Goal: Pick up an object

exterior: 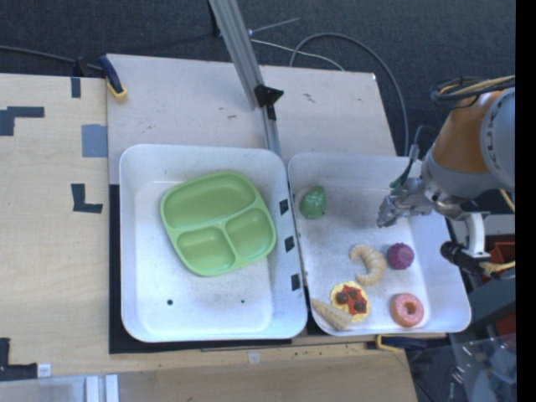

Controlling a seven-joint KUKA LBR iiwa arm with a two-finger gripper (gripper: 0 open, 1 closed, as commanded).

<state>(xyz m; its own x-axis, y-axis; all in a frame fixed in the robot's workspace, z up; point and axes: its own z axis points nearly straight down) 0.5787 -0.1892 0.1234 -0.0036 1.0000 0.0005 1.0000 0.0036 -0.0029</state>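
**Six toy foods in the right bin, gripper poised above**

Nearest us, along the right bin's (444, 316) front edge, we count three pieces: one bread stick (329, 315), one fruit tart (350, 300) touching it, and one pink donut (408, 310) further right. Behind them lie one croissant (368, 263) and one purple ball (400, 255), just beside each other. One green ball (313, 203) sits apart near the bin's left wall. We see the gripper (387, 216) over bare bin floor behind the purple ball; whether it is wide or narrow we cannot tell. One green tray (219, 222) with three compartments lies in the left bin (138, 249). Both bins rest on a pale bench (184, 99); a metal pole (239, 44) slants across its far part, with dark floor beyond.
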